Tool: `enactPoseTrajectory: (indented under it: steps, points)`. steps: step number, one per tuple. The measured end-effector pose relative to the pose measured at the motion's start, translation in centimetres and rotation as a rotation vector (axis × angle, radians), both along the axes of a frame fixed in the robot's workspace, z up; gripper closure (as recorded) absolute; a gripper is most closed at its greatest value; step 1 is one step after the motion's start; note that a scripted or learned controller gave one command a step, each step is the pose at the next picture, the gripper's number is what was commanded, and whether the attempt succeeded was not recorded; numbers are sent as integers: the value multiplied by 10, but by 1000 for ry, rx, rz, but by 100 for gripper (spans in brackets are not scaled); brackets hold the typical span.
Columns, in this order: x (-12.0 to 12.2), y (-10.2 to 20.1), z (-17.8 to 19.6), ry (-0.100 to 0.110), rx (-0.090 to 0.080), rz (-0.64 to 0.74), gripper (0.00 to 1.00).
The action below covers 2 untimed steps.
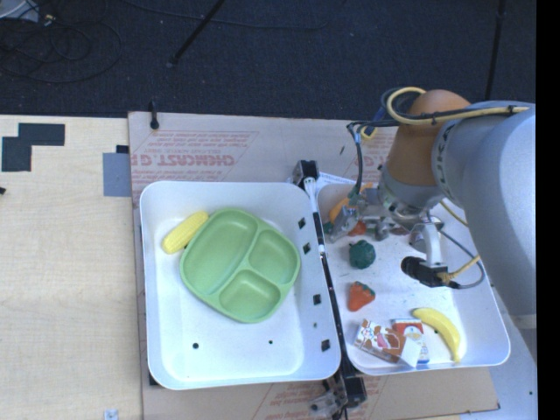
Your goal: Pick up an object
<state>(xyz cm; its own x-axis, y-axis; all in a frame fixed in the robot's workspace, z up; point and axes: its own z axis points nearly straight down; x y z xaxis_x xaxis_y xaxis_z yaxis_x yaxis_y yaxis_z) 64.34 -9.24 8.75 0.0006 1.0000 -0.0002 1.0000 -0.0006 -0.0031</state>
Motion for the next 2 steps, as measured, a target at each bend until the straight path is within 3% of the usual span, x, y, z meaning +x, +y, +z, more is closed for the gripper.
enactPoseTrajectory:
  steps: [1, 2]
  points:
    - [0, -13, 0, -1, 0, 1, 0]
    - [0, -6, 0, 0, 1, 1, 0]
